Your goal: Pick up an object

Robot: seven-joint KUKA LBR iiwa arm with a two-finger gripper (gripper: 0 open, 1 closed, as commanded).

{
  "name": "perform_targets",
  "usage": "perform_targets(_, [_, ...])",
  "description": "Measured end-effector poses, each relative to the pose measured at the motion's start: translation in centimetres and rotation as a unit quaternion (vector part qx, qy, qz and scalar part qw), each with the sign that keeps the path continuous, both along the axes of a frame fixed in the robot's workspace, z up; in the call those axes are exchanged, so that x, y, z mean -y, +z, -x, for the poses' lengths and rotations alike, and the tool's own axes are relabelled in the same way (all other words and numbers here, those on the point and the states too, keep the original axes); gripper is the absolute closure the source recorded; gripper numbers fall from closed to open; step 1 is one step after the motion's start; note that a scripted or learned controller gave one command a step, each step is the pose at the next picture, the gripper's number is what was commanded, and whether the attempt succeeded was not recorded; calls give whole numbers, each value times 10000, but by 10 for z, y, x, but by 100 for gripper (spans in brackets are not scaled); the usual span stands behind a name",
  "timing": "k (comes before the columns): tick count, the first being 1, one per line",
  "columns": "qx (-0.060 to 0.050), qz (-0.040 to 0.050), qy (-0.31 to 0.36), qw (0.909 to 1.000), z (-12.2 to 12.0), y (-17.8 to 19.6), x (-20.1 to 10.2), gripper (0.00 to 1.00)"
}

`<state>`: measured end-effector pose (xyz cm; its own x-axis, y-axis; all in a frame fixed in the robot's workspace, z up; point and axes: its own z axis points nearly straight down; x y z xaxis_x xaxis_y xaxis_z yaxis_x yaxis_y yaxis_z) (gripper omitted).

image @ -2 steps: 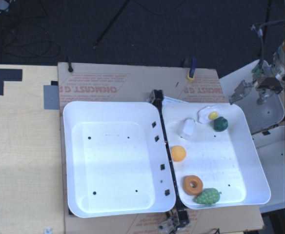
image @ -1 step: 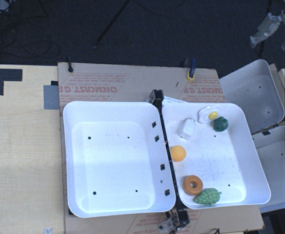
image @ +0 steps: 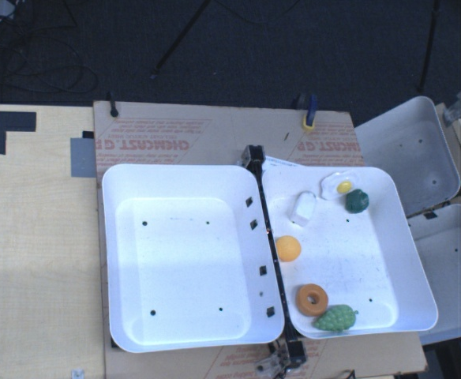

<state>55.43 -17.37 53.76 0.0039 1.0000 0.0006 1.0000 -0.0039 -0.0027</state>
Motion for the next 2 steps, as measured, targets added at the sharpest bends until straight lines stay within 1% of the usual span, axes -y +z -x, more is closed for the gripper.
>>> perform_targets(1, [0, 2, -15, 10000, 83, 1, 43, 0])
perform_targets(2, [19, 11, 54, 10000, -42, -2, 37, 0])
